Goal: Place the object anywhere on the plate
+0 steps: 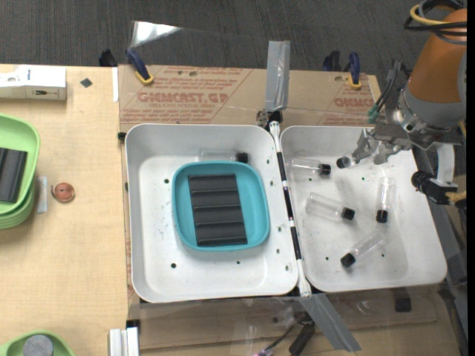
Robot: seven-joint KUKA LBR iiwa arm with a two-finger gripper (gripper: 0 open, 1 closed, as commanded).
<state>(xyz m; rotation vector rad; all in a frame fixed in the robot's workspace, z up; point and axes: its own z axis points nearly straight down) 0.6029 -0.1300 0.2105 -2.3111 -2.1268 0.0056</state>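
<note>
A teal plate point(221, 204) sits in the left bin point(148, 221), and a black ridged block point(217, 210) lies on it. Several clear vials with black caps lie in the right bin point(415, 262), such as a vial point(329, 208) near the middle, a vial point(363, 249) lower down and a vial point(310, 167) at the upper left. My gripper point(373, 148) hangs over the right bin's far right corner. A black-capped vial point(345, 162) lies just left of it; whether it is touched is unclear.
Another clear vial point(223, 156) lies in the left bin just behind the plate. Left of the bins, the wooden bench holds a green tray point(22, 136), a white box point(33, 82) and a small round brown piece point(64, 191). Cardboard point(193, 95) lies behind the bins.
</note>
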